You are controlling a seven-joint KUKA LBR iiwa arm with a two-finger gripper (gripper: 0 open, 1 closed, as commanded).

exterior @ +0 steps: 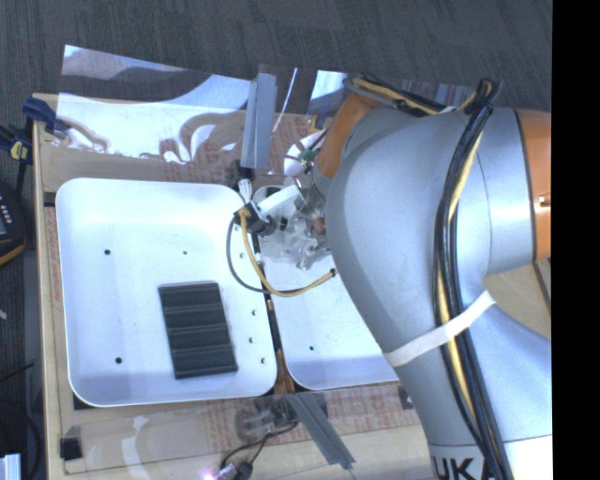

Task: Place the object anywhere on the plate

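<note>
Operator: State the position of the task's thing.

Technician: A dark ribbed block (pixel 197 330) lies flat in the left bin (pixel 84 216), toward its near edge, well apart from the arm (pixel 422 244). I take this block to be the object. No plate can be identified with certainty; the right bin (pixel 319 361) is largely covered by the arm.

Operator: Gripper condition?

Technician: The gripper (pixel 286 230) sits over the far end of the divide between the two bins, surrounded by cables (pixel 246 267) and clear fittings. How far apart its jaws stand cannot be told, and nothing is visibly held.

Operator: Handling characteristics of the block?

Technician: Judged from appearance: stiff, rectangular and probably light. The parallel ridges across the top should resist slipping. It looks robust, not fragile. Recommended hold: across the two long sides, near the middle of its length, so it lifts level. It lies at a slight angle to the bin walls, so the wrist would need matching rotation.

Operator: Surface and surroundings?

Technician: Both bins are shallow, white and smooth, resting on a wooden surface (pixel 187 436) with worn marks. Metal brackets (pixel 258 117) stand at the far and near ends of the bin divide. Dark carpeted floor (pixel 141 28) lies beyond the bench.
</note>
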